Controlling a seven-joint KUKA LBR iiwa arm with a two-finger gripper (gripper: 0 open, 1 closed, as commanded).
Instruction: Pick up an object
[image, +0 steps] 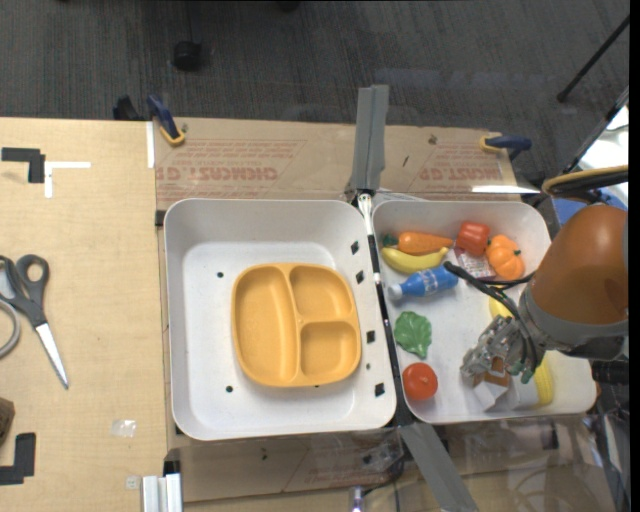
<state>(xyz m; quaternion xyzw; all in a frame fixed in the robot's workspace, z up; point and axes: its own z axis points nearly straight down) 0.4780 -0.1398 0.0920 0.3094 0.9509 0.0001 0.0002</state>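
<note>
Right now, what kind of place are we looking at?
Probably a robotics lab workbench: two white bins clamped to cardboard, toy food such as a plastic banana and tomato, and scissors beside them.

The gripper hangs low in the right bin — near a red tomato and green broccoli. A carrot, banana and blue bottle lie farther back — the left bin holds a yellow divided plate.

A single fixed camera looks down at a slant from above the desk, near enough that both white bins span most of its frame.
</note>
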